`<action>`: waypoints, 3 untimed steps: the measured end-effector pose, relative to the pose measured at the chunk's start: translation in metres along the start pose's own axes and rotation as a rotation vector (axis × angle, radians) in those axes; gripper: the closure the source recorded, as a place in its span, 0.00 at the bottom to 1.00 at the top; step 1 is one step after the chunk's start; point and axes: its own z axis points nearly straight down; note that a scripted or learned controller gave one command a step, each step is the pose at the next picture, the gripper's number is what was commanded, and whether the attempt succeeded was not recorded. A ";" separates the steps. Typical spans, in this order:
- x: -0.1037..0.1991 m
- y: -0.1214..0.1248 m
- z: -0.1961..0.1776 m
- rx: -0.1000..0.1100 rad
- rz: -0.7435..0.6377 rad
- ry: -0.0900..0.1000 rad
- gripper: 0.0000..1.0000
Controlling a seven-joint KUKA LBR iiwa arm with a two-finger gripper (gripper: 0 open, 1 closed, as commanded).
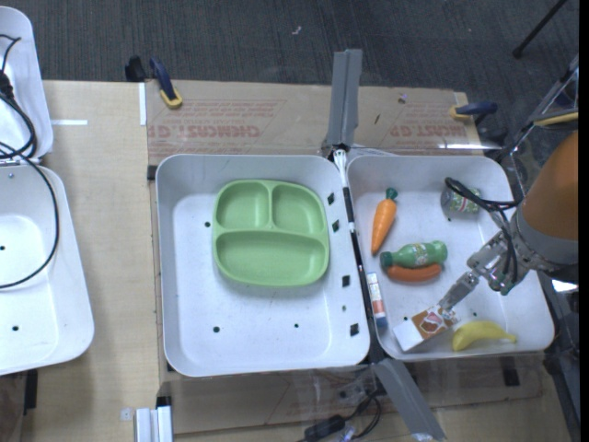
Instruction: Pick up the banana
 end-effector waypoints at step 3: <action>-0.042 -0.038 0.043 -0.015 -0.368 -0.020 0.00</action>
